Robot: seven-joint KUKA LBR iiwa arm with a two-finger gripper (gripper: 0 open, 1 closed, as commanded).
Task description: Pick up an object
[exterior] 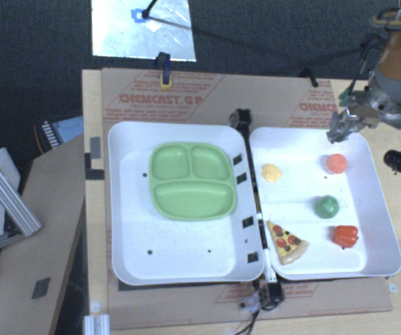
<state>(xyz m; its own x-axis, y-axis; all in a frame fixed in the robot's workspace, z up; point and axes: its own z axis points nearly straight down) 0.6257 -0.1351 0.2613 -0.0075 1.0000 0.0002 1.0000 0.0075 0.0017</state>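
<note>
The gripper (339,132) hovered over the right bin's (378,187) far edge; its opening could not be determined. The salmon ball (336,163) lay just beneath, liable to roll from an off-centre pinch.

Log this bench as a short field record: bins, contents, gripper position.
left bin: holds a green divided plate
right bin: holds five small items
near the divider: yellow piece, pizza slice
far side of the right bin: orange-pink round item, green ball, red pepper
gripper: above the right bin's upper right corner, just above the orange-pink round item
held: nothing visibly between the jaws
</note>
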